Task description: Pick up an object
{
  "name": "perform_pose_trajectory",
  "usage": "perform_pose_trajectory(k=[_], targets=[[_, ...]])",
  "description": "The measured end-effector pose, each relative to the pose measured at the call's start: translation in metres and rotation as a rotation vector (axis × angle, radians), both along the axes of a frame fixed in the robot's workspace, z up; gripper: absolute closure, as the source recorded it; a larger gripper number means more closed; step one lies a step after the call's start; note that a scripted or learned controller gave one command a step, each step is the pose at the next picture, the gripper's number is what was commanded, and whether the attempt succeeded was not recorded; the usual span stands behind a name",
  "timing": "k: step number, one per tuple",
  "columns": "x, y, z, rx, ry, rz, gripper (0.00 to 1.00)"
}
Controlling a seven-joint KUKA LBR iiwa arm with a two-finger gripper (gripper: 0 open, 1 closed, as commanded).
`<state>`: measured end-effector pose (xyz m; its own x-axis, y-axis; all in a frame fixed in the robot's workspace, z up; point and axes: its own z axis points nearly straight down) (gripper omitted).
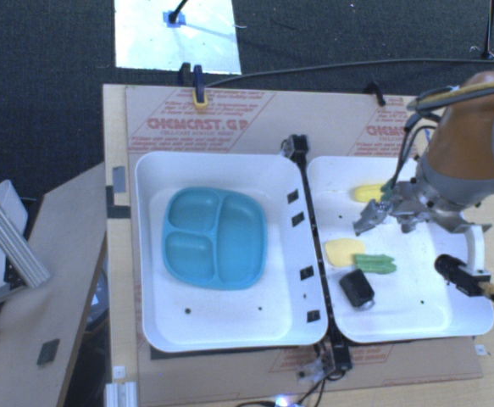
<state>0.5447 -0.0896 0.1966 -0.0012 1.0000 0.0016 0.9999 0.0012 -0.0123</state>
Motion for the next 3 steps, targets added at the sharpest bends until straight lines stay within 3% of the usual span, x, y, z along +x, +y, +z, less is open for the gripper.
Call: perform_pose_trajectory(k=[1,3], targets=[[0.003,0.0,0.007,-0.001,-0.013,0.002,0.0],[0.003,-0.003,-0.081,-0.001,-0.01,0.0,0.0]])
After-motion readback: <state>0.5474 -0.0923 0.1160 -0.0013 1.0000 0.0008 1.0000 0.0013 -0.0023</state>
